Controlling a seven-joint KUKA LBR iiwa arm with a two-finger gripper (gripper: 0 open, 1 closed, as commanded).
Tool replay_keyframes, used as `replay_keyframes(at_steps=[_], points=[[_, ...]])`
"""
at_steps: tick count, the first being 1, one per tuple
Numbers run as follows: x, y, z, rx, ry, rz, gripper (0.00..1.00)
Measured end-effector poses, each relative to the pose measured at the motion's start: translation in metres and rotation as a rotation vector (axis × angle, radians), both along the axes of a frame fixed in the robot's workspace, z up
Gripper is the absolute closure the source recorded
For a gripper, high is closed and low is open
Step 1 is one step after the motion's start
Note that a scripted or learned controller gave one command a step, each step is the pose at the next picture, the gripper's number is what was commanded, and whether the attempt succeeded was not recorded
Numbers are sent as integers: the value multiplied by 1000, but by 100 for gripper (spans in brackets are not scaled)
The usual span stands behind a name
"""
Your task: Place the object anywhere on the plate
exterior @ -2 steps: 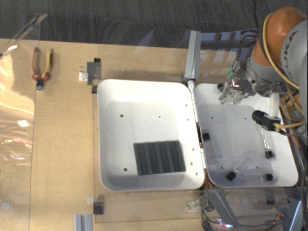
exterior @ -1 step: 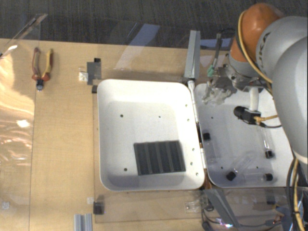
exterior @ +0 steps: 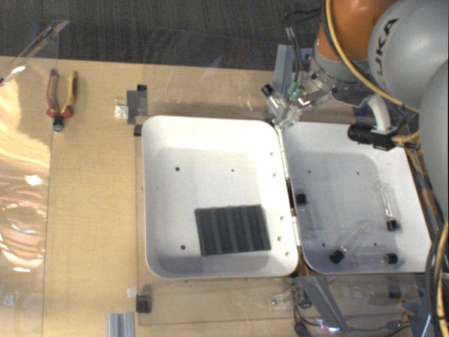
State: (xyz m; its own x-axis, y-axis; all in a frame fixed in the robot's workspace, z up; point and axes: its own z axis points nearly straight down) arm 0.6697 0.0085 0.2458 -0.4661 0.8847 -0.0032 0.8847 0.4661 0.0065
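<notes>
A dark grey ribbed plate (exterior: 232, 229) lies flat in the left bin (exterior: 161, 188), toward its front. In the right bin (exterior: 330, 153) lie two clear tube-like objects, one near the right wall (exterior: 385, 199) and one near the front (exterior: 353, 238), each with a small black cap. My gripper (exterior: 283, 113) hangs over the back end of the rim shared by the two bins, far from the plate and the tubes. Nothing shows beneath it but the rim.
Red-handled pliers (exterior: 61, 98) lie on the bench at the far left. Small black clamps (exterior: 138, 102) stand at the left bin's back-left corner and at its front (exterior: 143, 302). Small black bits (exterior: 300, 199) dot the right bin's floor. Cables (exterior: 379, 135) hang beside the arm.
</notes>
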Motion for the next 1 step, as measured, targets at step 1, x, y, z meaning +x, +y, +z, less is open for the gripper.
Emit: replay_keyframes(at_steps=[1], points=[[-6,72,-59,2,7,-468,100]])
